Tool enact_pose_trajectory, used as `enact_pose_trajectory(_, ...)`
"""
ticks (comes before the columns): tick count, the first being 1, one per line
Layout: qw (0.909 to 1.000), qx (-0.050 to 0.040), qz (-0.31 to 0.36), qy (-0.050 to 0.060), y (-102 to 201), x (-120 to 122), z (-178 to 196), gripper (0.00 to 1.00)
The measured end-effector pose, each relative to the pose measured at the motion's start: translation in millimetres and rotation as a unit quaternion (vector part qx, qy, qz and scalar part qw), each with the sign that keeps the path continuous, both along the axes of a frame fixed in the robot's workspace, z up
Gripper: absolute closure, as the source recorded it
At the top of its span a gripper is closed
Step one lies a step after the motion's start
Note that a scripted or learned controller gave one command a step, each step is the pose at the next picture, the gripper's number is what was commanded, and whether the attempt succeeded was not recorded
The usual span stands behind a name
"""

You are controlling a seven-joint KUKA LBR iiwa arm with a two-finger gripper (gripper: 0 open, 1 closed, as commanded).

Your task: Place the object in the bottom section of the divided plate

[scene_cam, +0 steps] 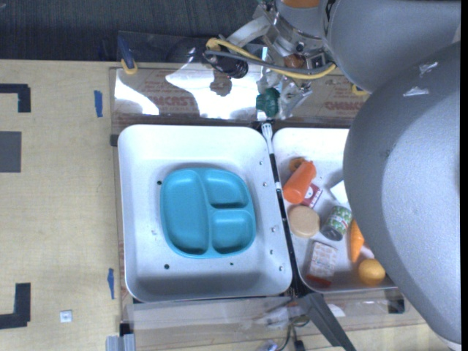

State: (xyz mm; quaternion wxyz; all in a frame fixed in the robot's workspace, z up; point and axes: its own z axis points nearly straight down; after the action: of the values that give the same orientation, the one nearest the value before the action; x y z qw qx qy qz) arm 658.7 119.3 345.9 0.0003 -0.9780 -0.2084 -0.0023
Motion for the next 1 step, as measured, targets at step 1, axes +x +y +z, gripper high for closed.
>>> enact_pose_trajectory(1,0.9938,-0.0003,-0.111,-0.001,-69.3,-43.1,90.7,1.0)
